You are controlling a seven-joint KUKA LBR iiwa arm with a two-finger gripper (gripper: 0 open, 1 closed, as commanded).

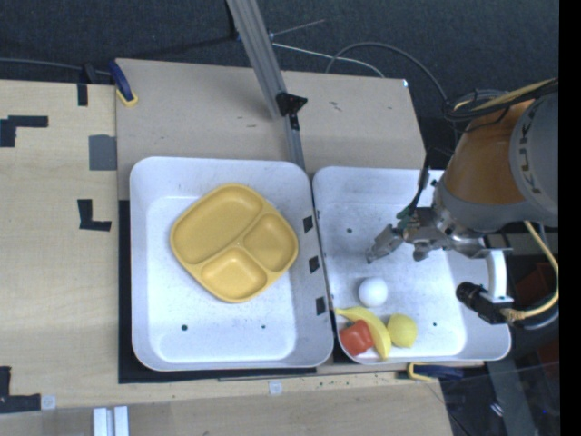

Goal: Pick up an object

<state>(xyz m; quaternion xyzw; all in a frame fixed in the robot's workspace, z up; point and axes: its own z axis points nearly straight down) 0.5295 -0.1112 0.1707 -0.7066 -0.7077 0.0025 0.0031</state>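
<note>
Seen from above at a slant, a tan surface (54, 243) carries two shallow white bins side by side. The left bin (159, 334) holds a yellow divided plate (234, 242), lying flat near its middle. The right bin (454, 330) holds four small things clustered at its near edge: a white ball (372, 292), and just below it a banana (370, 325), a red piece (357, 337) touching the banana's left side, and a yellow fruit, perhaps a lemon (402, 331), at its right. The grey arm with its orange band (481, 166) reaches in from the right. Its tool (398, 242) hangs over the right bin, above the ball and apart from it, fingers spread and holding nothing.
</note>
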